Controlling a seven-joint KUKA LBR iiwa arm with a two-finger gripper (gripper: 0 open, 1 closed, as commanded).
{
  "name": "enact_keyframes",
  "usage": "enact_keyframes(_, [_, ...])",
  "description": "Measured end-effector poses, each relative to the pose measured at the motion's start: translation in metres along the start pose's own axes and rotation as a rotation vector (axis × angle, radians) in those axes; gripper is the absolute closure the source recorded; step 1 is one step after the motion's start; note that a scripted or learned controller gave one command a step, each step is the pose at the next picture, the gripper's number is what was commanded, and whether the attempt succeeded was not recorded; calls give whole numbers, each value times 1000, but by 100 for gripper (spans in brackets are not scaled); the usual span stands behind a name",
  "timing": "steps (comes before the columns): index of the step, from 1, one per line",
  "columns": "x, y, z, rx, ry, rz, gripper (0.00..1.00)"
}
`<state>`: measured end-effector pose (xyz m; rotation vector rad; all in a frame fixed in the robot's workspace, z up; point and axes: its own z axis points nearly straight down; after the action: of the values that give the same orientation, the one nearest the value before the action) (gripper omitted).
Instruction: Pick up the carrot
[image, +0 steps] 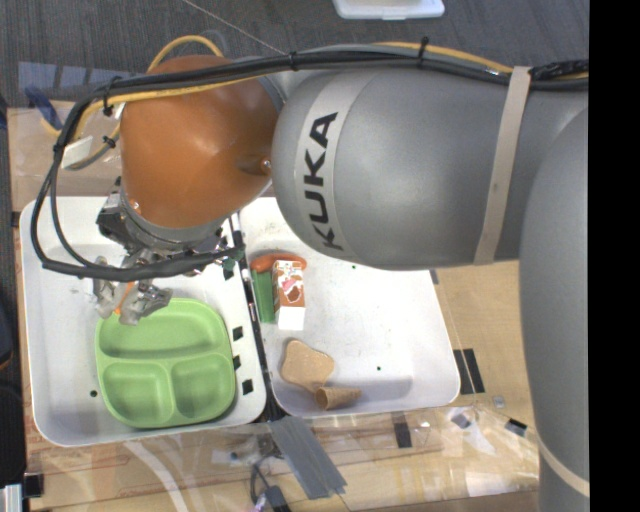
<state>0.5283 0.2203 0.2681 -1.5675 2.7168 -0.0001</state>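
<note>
A small orange piece that I take for the carrot (128, 302) lies in the left bin (50, 330), at the far left corner of a green divided tray (165, 365). My gripper (127, 296) hangs right over it. Its grey fingers (151, 298) stand open on either side of the orange piece, which is thin and does not fill the gap between them. The arm's orange band and grey wrist hide the back of the bin and most of the gripper body.
The right bin (400, 330) holds a green stick with an orange-red end (263, 292), a red and white box (290, 290), a tan bread-like piece (305, 365) and a small brown cone (337, 397). Black cables (45, 215) loop over the left bin.
</note>
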Motion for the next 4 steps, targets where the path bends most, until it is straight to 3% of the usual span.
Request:
enact_keyframes(1, [19, 9, 42, -3, 4, -126, 100])
enact_keyframes(2, [17, 10, 31, 0, 0, -130, 100])
enact_keyframes(3, [14, -2, 5, -3, 1, -623, 100])
enact_keyframes(4, [15, 9, 41, -8, 2, -1052, 100])
